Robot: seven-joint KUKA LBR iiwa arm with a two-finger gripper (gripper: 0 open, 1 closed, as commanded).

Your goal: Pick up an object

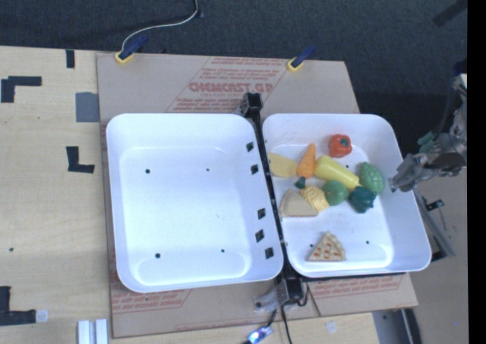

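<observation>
Plainly the picking has not begun: the gripper [402, 177] hangs just outside the right rim of the right bin [410, 247], about level with the toys, and nothing lies in it; whether it is spread or closed cannot be told from this slanted look down. All the candidates sit in that bin, bunched toward its left wall and back half. A red tomato [340, 144] lies nearest the back edge, with an orange carrot [307, 160] and a yellow wedge [282, 165] beside the dividing wall. A yellow corn cob [336, 172] runs across the middle, touching a green leafy vegetable [371, 178] on its right, which is the piece closest to the gripper. Below them a small green piece [336, 194], a darker teal piece [362, 199] and a tan slab [298, 204] crowd together. A pizza slice [326, 247] lies alone near the front edge, well apart from the rest, so it looks the easiest to take cleanly. The left bin [121, 259] probably serves as the drop place.
</observation>
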